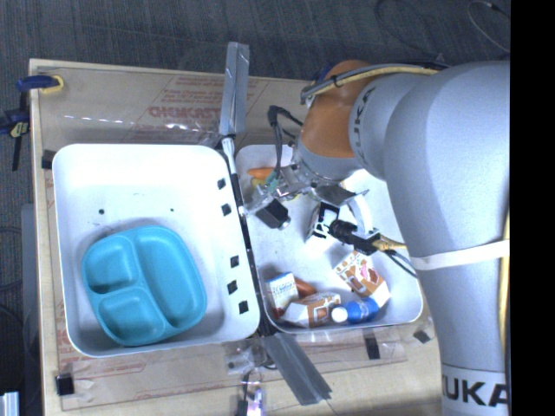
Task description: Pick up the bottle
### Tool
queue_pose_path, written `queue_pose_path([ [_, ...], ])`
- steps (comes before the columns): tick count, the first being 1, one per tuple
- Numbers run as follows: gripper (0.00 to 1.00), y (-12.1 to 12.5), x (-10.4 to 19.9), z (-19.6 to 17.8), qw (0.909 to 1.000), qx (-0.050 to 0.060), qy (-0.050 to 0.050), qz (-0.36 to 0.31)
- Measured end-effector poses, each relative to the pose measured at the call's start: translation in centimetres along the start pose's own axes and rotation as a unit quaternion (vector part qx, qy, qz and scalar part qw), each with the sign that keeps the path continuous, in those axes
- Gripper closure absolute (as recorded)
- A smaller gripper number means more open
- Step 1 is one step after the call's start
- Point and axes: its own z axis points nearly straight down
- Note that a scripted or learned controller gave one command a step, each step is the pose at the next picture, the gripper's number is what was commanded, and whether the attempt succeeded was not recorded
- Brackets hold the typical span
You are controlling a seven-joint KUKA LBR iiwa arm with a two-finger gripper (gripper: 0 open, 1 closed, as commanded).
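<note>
Two white bins sit side by side: the left bin [69, 189] holds a blue divided tray [143, 282], and the right bin [408, 306] holds the clutter. The gripper [276, 199] hangs low over its far end, well apart from the blue-capped bottle [357, 310] lying against the near wall among small cartons [299, 297]. I cannot tell the pincer's state, so a grasp, I judge, is not begun.

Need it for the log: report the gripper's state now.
Gripper: over the right bin; open or shut cannot be told; no bottle seen between its fingers.
</note>
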Motion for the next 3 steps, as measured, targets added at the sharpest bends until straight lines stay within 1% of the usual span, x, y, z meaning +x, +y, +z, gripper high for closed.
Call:
queue_pose_path([
  [1,1.00,1.9,8.6,-9.0,0.9963,0.000,0.006,0.086],
  [2,1.00,0.1,15.4,-8.9,0.9778,0.004,0.006,0.209],
  [3,1.00,-1.3,24.0,0.0,0.9402,0.004,0.005,0.340],
])
